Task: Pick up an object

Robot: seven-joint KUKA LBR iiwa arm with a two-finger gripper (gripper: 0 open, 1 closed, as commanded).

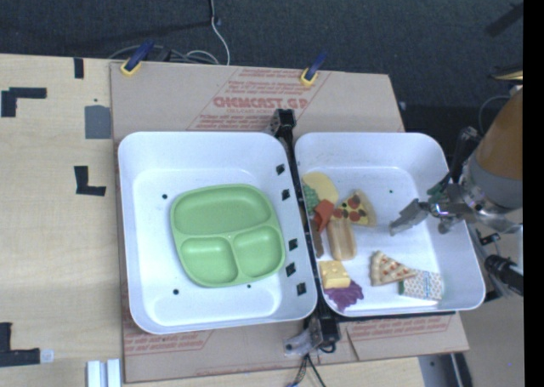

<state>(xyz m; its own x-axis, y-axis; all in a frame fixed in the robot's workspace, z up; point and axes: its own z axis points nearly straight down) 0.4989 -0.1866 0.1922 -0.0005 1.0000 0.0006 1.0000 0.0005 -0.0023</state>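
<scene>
My gripper [416, 213] hangs over the right side of the right bin [387, 149], reaching in from the right edge of the view. Nothing shows in its grasp. Toy food lies to its left and below it: a small pizza slice [359, 207], a tan bread stick [342, 239], a red piece [325, 213], a yellow round piece [321, 185], a yellow cheese block [334, 275], a purple bunch [344, 296], a larger pizza slice [391, 269] and a pale patterned piece [422, 285].
A green divided plate [228, 234] lies in the left bin [149, 156]. A black divider [293, 207] runs between the bins. Both bins sit on a cardboard sheet [255, 100] held by clamps, with a cable behind it.
</scene>
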